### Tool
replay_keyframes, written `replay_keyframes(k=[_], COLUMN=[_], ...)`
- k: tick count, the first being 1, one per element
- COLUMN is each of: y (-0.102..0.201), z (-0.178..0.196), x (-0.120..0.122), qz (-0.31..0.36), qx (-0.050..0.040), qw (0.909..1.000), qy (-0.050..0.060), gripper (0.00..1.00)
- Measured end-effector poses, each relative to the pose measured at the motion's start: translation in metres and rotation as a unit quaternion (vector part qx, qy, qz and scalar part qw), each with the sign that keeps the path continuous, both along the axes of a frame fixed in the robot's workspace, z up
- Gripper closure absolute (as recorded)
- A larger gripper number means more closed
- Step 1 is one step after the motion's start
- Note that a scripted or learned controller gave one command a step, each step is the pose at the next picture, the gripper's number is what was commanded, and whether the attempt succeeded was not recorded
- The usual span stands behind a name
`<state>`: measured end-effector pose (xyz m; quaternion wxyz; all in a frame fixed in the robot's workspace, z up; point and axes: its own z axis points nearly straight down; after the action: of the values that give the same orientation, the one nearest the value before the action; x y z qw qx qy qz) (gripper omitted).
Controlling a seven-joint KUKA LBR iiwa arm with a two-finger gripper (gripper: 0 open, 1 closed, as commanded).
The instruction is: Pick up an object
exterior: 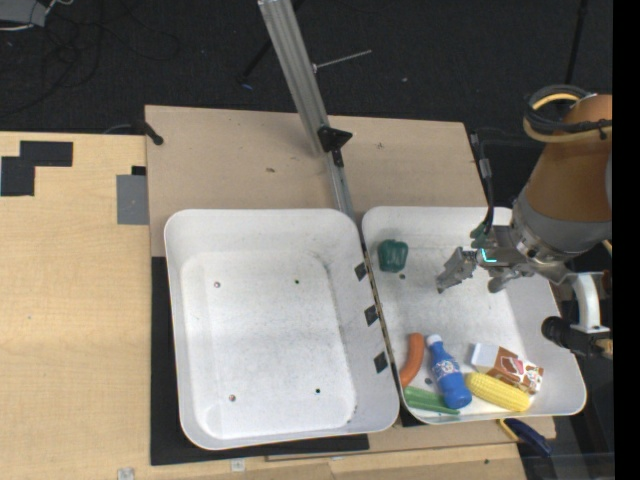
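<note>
Camera view: we see the gripper [478, 273] above the right bin [440, 230].
Jaws: apart, holding nothing.
Objects: green pepper [392, 256], blue bottle [446, 371], corn cob [499, 391].

The pincer [478, 272] hangs open above the right bin [440, 230], holding nothing.

Left bin [200, 258] lies open; right bin's [440, 228] near end is crowded by bottle [446, 372], corn [498, 391], carrot [412, 358].

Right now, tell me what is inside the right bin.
The right bin holds a green pepper, carrot, blue bottle, corn, brown packet. The gripper covers part of its floor.
</note>
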<state>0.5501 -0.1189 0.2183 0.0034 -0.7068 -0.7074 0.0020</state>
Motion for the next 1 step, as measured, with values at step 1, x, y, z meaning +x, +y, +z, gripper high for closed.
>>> replay_keyframes(k=[1], y=[-0.001], z=[0.0019], x=[0.0007], qz=[-0.002], qx=[-0.0005], qw=[1.0], qy=[-0.002], gripper=[0.0])
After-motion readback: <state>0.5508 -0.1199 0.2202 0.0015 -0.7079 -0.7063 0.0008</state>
